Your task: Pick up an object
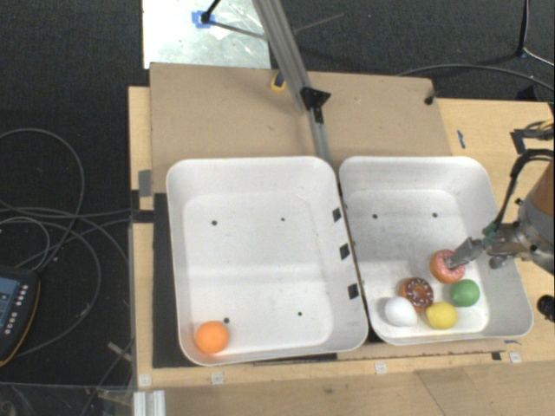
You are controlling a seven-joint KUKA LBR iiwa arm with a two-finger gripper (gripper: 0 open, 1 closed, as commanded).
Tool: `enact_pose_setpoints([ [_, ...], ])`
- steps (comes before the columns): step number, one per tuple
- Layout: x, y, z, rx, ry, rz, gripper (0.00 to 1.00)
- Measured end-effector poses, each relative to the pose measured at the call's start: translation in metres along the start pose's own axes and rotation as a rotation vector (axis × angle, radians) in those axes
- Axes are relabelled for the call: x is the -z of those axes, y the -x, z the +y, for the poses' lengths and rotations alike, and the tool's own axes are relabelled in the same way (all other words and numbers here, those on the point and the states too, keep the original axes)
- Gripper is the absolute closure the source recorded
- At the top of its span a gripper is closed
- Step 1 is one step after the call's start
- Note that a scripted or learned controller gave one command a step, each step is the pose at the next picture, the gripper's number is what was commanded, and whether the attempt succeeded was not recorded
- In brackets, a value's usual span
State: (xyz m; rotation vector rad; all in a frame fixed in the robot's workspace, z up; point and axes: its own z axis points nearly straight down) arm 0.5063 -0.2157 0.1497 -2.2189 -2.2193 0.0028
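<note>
The gripper (461, 254) sits right at the pink donut (447, 268) in the right bin (408, 176); I cannot tell its state. Crowding neighbours, the green ball (466, 293) and chocolate donut (418, 292), could spoil the pick.

A light wooden bench (143, 232) carries a brown board (217, 111) at its far side and two shallow white bins side by side: the left bin (251, 189) and the right bin (416, 189), their inner rims touching.
</note>
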Motion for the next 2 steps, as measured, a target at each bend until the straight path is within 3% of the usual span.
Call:
enact_pose_setpoints([
  [1, -0.052, -0.001, 0.000, 0.001, 0.000, 0.001, 0.00],
  [2, -0.039, 0.001, 0.001, 0.001, 0.006, -0.002, 1.00],
])
